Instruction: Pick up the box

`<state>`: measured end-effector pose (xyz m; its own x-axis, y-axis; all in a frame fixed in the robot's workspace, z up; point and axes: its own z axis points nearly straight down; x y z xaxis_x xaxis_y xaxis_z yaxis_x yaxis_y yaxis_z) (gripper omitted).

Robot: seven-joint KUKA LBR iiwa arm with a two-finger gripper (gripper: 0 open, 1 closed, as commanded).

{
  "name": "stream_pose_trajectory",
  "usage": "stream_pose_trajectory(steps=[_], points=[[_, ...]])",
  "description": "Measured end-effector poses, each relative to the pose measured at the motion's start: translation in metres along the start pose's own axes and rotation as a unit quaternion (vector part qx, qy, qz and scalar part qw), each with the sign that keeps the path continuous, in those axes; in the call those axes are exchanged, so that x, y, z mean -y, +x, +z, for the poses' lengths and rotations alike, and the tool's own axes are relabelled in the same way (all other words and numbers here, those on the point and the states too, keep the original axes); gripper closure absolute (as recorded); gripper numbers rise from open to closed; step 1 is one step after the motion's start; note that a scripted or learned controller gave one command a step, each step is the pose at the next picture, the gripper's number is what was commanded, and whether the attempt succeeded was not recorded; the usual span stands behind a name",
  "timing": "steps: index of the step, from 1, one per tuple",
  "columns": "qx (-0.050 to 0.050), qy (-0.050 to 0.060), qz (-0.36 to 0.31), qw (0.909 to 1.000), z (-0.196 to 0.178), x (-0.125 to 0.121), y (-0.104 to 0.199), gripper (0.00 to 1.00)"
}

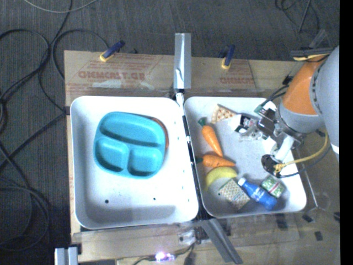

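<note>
A tan checkered box (232, 192) lies near the front of the right bin (298, 203), between a yellow fruit (219, 175) and a blue bottle (257, 195). A small green carton (273, 186) sits just right of the bottle. A flat waffle-patterned packet (223, 115) rests at the back of the same bin. My gripper (247, 127) hangs over the middle-back of the right bin, just right of the packet and well behind the checkered box. Nothing shows in its grasp.
A carrot (212, 138) and an orange vegetable (218, 160) lie along the right bin's left side. The left bin (88, 192) holds a blue divided tray (130, 143). A yellow cable (306, 158) loops from my wrist over the right bin's edge.
</note>
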<state>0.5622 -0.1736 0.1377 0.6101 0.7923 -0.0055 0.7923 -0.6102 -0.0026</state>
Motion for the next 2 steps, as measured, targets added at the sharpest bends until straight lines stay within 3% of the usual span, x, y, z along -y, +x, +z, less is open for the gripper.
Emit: stream_pose_trajectory(steps=[1, 2], points=[[-0.002, -0.003, 0.067, 0.9977, 0.049, 0.010, 0.040, 0.00], [0.000, -0.001, 0.167, 0.9860, -0.041, -0.049, 0.044, 0.00]])
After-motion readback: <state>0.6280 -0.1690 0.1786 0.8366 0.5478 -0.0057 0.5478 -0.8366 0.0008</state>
